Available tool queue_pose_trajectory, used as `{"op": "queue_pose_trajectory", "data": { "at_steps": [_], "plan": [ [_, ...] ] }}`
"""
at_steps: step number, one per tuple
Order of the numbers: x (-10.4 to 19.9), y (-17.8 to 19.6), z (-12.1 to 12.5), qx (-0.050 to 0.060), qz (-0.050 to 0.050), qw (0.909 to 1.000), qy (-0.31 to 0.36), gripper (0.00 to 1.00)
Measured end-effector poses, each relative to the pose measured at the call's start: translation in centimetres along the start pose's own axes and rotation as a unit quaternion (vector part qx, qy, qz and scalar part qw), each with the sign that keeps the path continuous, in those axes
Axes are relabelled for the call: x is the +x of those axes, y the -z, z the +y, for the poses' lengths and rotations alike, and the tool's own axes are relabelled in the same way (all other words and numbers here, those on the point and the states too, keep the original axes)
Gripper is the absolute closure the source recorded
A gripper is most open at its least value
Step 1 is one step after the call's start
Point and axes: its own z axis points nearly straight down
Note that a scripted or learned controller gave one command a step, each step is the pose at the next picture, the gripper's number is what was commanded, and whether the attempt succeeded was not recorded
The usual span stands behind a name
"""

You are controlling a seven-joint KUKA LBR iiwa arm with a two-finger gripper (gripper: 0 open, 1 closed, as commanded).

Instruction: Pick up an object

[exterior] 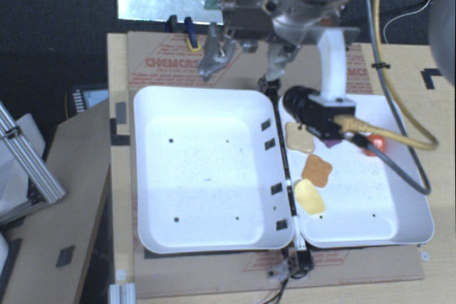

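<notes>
I see the gripper [244,62] spread wide above the bins' far edge (nothing between its fingers); three yellowish pieces [316,171] lie in the right bin [399,221].

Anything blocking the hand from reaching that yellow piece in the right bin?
Nothing visible lies over the pale yellow rounded piece by the right white bin's left wall. The hand hangs above the bins' far edge, and the flat orange piece sits just beyond the yellow one.

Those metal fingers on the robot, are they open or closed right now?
Open. The gripper hangs over the bench behind the bins, its two fingers spread well apart with nothing between them.
</notes>
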Motion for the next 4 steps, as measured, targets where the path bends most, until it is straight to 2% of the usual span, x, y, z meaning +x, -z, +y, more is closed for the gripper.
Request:
{"op": "queue_pose_trajectory", "data": {
  "at_steps": [4],
  "plan": [
    [0.00, 0.00, 0.00, 0.000, 0.000, 1.0000, 0.000, 0.00]
  ]
}}
